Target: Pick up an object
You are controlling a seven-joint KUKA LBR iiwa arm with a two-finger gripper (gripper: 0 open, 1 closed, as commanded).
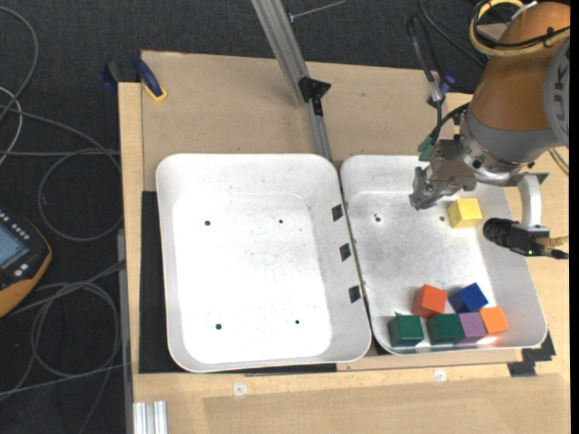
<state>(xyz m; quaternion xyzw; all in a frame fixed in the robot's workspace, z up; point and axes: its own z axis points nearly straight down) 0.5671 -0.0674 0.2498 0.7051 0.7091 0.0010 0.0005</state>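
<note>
Yellow block point(465, 212), white speckled bins point(181, 269), orange-banded grey arm point(520, 80)

Wooden bench point(235, 98), two white bins point(181, 242) side by side on top.

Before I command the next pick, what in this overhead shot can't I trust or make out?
- gripper: its tip is a dark, blurred mass in the camera view; open or shut cannot be told.
- right bin far corner: covered by the arm's wrist.
- purple block: partly hidden by the blue block and orange block crowding it.
- yellow block: whether it touches the gripper is unclear.
</note>
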